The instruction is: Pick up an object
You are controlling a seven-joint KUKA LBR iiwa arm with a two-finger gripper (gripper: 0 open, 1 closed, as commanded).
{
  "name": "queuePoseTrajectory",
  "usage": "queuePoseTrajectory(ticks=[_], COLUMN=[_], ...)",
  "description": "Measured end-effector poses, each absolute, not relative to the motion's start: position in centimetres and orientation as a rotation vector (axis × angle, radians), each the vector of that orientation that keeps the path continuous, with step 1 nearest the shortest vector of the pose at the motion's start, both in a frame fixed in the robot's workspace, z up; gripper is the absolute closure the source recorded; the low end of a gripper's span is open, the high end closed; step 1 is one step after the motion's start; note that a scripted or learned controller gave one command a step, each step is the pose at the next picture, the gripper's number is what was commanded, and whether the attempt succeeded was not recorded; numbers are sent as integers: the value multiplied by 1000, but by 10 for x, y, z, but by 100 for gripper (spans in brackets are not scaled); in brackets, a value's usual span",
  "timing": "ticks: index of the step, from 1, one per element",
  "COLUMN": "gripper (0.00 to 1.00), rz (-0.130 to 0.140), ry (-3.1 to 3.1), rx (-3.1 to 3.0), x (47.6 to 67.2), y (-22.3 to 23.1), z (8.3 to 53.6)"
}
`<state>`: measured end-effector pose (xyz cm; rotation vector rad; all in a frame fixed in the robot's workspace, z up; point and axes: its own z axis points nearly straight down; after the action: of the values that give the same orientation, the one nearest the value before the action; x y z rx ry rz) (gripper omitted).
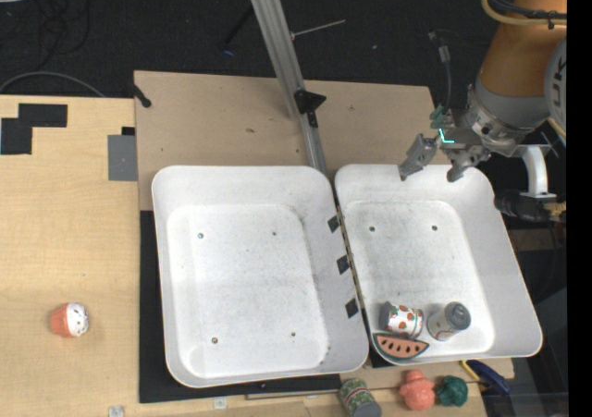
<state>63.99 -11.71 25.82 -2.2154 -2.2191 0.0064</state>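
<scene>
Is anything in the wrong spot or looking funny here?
Yes. A small orange and white ball lies alone on the wooden bench, far left of both bins. A watermelon slice toy hangs over the front rim of the right bin, and more toys sit outside it.

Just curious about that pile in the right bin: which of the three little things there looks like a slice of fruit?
The flat red-and-green watermelon-slice toy, at the bin's near rim. The white cup with red spots and the grey round can sit just behind it.
</scene>
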Motion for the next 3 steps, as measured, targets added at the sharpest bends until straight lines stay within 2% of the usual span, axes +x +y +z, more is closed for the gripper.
queuePoseTrajectory(ticks=[1,3], gripper=[0,0], rz=[3,8], ry=[-2223,-2217], rx=[-2217,-2217], x=[641,634], y=[-117,-118], z=[261,167])
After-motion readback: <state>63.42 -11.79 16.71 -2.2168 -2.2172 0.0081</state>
